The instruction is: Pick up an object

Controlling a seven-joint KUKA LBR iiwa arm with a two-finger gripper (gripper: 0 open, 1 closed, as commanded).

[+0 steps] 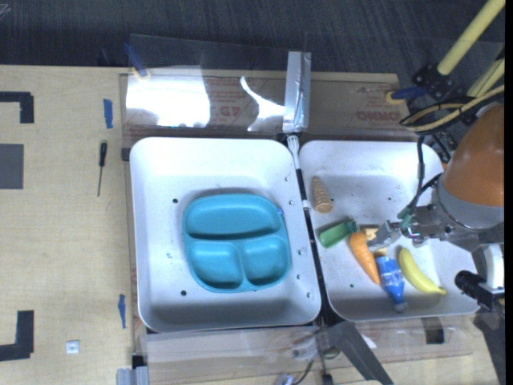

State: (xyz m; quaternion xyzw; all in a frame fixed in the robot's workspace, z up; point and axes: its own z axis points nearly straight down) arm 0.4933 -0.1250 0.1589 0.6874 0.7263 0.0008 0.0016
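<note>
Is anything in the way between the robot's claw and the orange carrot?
Nothing visible blocks it. The gripper hovers in the right bin, just right of the carrot. A small yellowish piece lies close by them, the blue bottle touches the carrot's lower side and the green vegetable sits to its left.

The right bin holds five small toy foods; a tan ridged cone lies near its left wall; below it a green pickle lies tilted; an orange carrot slants beside that; a blue bottle and a yellow banana lie side by side.
</note>
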